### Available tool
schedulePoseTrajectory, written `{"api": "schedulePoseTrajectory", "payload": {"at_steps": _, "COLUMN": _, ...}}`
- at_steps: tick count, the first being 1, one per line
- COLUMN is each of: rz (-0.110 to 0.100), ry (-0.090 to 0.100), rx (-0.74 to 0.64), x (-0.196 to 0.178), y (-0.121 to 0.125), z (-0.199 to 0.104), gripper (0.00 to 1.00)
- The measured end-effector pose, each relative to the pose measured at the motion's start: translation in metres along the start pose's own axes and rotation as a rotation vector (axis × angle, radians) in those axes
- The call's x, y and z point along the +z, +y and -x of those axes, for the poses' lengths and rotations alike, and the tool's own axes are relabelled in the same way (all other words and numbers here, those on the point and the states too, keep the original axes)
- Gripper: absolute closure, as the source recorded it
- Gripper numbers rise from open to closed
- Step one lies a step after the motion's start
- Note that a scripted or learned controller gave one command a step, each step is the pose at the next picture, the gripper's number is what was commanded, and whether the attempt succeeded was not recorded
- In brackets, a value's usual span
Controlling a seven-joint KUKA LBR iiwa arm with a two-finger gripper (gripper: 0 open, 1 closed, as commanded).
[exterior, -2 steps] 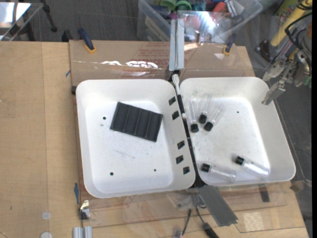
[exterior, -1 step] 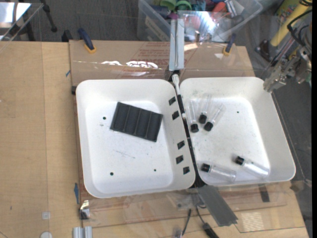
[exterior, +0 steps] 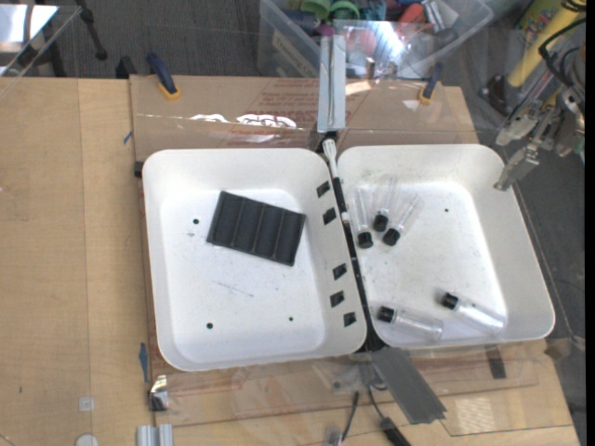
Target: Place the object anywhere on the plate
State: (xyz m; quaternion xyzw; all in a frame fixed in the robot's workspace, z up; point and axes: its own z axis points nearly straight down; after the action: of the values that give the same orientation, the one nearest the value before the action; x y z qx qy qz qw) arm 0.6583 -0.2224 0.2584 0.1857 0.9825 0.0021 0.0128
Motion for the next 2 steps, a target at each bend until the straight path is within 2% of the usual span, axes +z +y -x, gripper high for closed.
{"api": "schedulePoseTrajectory", "payload": {"at_steps": 1, "rz": 0.004, "ry": -0.009, "rx": 0.002, "x": -0.0119, "y": 0.0009, "z": 0.0017, "gripper": 1.00}}
{"api": "schedulePoseTrajectory", "payload": {"at_steps": 2, "rz": 0.004, "ry": -0.008, "rx": 0.002, "x": -0.0116, "y": 0.0011, "z": 0.0016, "gripper": 0.00}}
